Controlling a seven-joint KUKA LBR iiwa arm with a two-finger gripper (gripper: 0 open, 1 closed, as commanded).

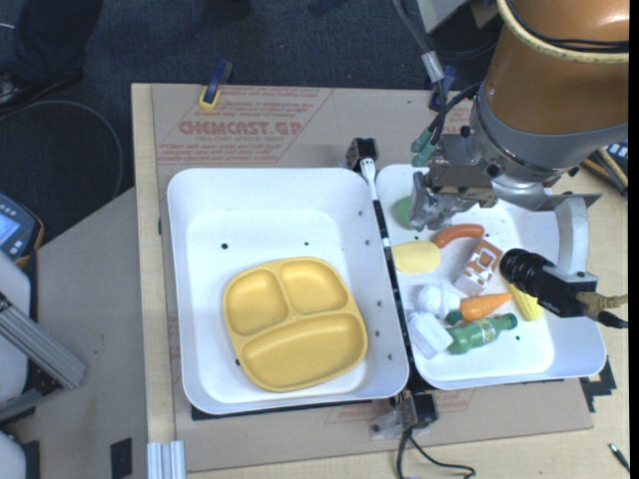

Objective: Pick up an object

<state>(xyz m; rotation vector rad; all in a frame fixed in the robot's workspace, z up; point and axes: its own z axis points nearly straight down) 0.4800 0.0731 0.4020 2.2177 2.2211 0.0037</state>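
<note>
A: What's your gripper (427, 215) over?
B: A small, rounded green piece (403, 211), partly hidden by it, up and right of the yellow plate (293, 322). Clenched or released, you cannot tell.

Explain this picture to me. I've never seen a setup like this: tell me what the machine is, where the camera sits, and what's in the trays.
The big grey and orange shape is a robot arm, reaching in from the right. A single camera fixed above the bench looks down at a slant. At the arm's end is its tool, the part that grasps, low over the far left corner of the right bin. Whether it grips anything cannot be told. That bin holds toy food: a yellow lemon, a red sausage, a carrot, a green bottle and other small pieces. The left bin holds a yellow divided plate.
</note>
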